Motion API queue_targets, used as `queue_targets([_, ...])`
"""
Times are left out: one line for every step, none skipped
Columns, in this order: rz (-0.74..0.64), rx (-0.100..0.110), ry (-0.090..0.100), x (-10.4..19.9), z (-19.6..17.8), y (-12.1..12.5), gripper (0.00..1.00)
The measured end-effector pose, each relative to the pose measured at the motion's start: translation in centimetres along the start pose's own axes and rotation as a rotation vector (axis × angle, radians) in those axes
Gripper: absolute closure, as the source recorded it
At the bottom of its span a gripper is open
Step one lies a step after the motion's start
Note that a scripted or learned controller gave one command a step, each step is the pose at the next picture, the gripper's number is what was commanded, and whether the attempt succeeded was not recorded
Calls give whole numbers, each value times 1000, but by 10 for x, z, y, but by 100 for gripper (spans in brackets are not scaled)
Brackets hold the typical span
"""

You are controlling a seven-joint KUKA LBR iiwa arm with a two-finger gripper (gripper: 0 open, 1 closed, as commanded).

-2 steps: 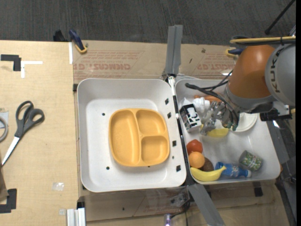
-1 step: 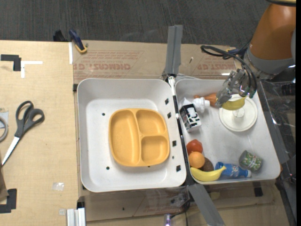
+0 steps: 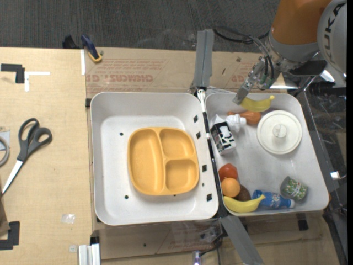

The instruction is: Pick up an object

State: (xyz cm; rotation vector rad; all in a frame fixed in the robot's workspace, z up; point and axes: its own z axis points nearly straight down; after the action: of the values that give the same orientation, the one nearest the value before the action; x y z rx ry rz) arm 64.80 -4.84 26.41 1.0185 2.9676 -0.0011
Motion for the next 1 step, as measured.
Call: queue_targets([108, 3, 4, 58, 34, -10, 100])
